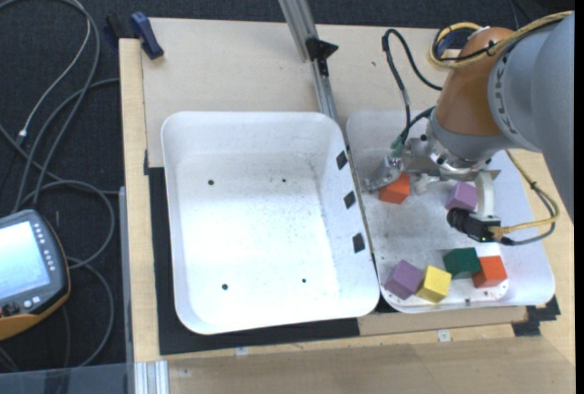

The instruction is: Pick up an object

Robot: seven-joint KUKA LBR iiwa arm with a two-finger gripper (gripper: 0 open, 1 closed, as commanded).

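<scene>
Left bin [182,141] bare on the surface [228,64]. In right bin [538,278], orange block [395,191] just beneath end effector [394,173], touching or merely close impossible to judge; jaw state cannot be told. Further right, loose purple, yellow, green and orange blocks. Nothing visibly lifted; pick apparently not yet done.
</scene>
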